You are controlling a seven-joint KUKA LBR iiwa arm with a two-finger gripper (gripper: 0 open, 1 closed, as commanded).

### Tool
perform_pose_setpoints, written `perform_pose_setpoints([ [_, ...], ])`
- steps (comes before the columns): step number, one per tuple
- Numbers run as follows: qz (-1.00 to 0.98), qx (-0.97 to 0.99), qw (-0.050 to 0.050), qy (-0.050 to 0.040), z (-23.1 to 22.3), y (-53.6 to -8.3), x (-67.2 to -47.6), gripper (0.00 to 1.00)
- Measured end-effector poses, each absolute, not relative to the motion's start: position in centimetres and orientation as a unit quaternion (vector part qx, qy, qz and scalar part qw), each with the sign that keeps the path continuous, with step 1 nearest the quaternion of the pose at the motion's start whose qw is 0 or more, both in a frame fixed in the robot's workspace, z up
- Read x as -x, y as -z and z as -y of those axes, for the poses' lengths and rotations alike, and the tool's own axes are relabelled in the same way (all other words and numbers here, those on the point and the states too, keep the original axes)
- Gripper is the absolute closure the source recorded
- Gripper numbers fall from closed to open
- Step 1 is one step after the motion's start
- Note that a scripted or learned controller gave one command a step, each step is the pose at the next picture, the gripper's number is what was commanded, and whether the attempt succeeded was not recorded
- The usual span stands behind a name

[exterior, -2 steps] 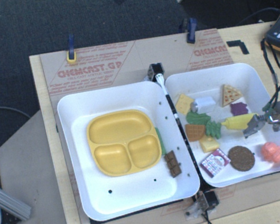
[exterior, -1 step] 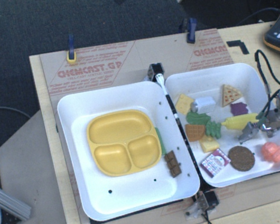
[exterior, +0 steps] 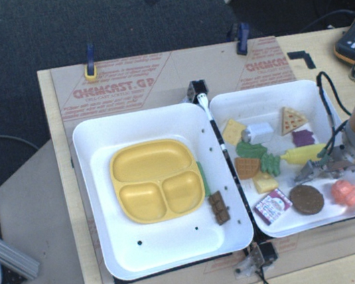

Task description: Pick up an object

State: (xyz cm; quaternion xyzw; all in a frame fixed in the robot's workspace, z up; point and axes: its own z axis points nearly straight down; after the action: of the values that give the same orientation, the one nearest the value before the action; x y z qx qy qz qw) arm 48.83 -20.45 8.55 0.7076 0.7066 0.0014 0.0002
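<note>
You're at the reach-in step: gripper point(exterior: 318, 167) sits low at the frame's right, can't tell its state, just above the brown cookie point(exterior: 306, 198); next move needs a clean descent onto it

We see bench point(exterior: 152, 74) under printed brown board, two white bins side by side on it: left bin point(exterior: 97, 186) at 9 o'clock, right bin point(exterior: 264, 95) at 3 o'clock, rims touching.

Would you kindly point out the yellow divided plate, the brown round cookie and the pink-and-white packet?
yellow divided plate point(exterior: 155, 180): camera view, centre ridge.
brown round cookie point(exterior: 306, 199): camera view, middle of top.
pink-and-white packet point(exterior: 272, 206): camera view, middle of face.
</note>
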Motion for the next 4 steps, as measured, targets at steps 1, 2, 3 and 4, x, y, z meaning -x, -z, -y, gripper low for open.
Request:
perform_pose_setpoints([
  [1, -0.707, -0.707, 0.0, -0.0002, 20.5, -9.5, -48.7, 1.0],
  [2, -0.707, -0.707, 0.004, -0.001, 20.7, -15.9, -48.7, 1.0],
  [3, -0.707, -0.707, 0.003, -0.0005, 21.4, -21.7, -49.3, 1.0],
  [4, -0.707, -0.707, 0.003, -0.0005, 21.5, -22.5, -49.4, 1.0],
])
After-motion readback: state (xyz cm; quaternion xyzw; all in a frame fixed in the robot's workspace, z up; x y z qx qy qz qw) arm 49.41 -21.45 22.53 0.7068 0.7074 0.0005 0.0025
